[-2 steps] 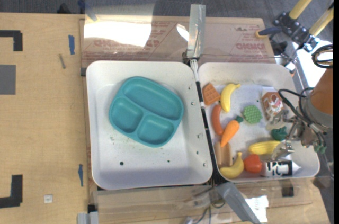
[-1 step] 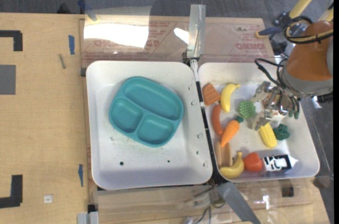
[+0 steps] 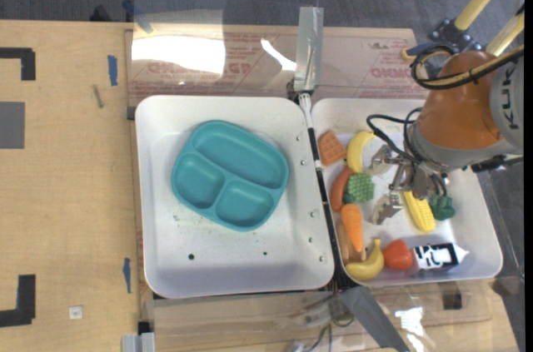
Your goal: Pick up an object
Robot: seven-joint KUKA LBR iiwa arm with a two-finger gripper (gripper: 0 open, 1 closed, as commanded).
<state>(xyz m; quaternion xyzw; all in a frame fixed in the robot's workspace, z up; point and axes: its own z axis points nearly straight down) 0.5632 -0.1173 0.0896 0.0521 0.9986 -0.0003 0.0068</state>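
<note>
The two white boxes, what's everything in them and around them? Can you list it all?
bins: two, white, side by side on the bench
divided plate: one, teal, in the left bin
waffle piece: one, orange, top left of the right bin
bananas: two, yellow, one near the top, one at the bottom edge
broccoli: one, green, middle of the right bin
carrot: one, orange, below the broccoli
corn: one, yellow, right of centre
tomato: one, red, bottom of the right bin
black and white item: one, beside the tomato
arm: one, orange and grey, above the right bin
jaws: metal, low among the toy food
</note>
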